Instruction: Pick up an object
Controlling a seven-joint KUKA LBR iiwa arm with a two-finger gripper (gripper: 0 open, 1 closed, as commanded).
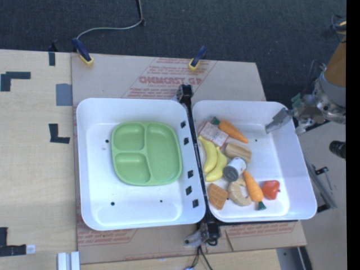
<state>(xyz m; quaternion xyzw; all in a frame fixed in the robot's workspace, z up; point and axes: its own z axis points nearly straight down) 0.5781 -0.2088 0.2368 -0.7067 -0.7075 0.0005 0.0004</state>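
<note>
Camera view looks down on the right bin (pixel 292 167), where the pickable things lie heaped against its left wall. A carrot (pixel 232 131) lies near the top of the heap, its long axis slanting from upper left to lower right, thin end toward the bin's middle. A second carrot (pixel 252 187) sits lower, its long axis running steeply down, green stub at the bottom. A red pepper (pixel 271 189) lies just beside it on the right. Two bananas (pixel 211 159) curve top to bottom along the left wall. Between these are a tan block (pixel 238 150), a grey can (pixel 233 169), a waffle (pixel 217 196), a pale bagel (pixel 239 194) and a pink packet (pixel 212 133).

The gripper (pixel 284 120) hangs over the bin's upper right corner, well apart from the heap, its grey fingers pointing left and down; whether they are apart or together cannot be made out, and nothing shows between them.

The left bin (pixel 93 167) holds a green divided plate (pixel 147 153). Both bins rest on cardboard (pixel 163 77) on the worktop (pixel 28 151).
</note>
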